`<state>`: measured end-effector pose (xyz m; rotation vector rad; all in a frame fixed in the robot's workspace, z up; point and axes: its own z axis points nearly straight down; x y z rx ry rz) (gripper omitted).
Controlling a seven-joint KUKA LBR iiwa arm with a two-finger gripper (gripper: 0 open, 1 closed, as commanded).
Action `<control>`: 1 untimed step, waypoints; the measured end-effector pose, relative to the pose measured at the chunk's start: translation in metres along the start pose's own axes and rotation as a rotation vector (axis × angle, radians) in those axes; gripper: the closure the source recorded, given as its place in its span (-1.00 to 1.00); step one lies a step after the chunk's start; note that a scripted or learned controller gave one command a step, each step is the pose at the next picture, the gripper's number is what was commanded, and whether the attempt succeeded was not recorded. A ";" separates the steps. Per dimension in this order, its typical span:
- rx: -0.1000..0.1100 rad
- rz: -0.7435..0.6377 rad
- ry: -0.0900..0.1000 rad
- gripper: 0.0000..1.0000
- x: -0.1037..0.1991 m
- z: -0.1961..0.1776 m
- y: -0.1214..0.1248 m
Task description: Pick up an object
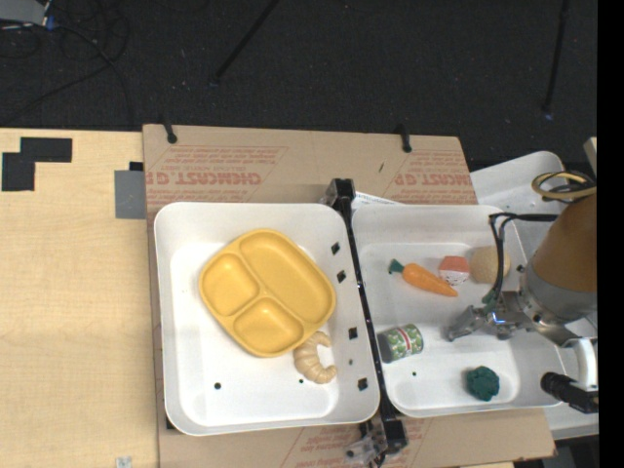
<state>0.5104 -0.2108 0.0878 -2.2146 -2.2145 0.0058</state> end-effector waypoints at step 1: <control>-0.001 0.002 0.000 1.00 -0.001 -0.012 0.000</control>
